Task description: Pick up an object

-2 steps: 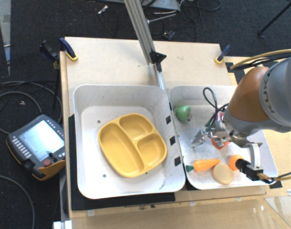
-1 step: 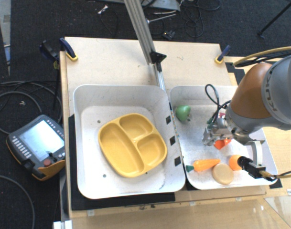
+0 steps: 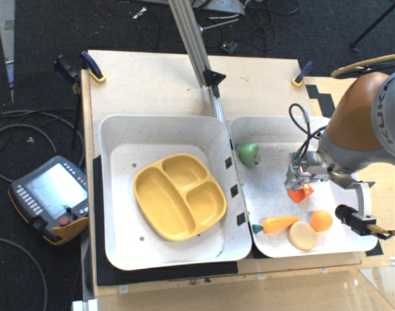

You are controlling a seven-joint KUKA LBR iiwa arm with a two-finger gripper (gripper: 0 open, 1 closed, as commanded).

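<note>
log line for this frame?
arm: over right bin | gripper: on orange-red block, grasp unclear | loose: green pear, carrot, orange | left bin: yellow tray

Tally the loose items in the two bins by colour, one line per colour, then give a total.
Yellow: 1, the divided plate in the left bin.
Green: 1, the green item in the right bin.
Orange: 2, the carrot-shaped piece and the orange ball.
Red-orange: 1, the small block under the gripper.
Beige: 1, the beige disc.
Total: 6
</note>
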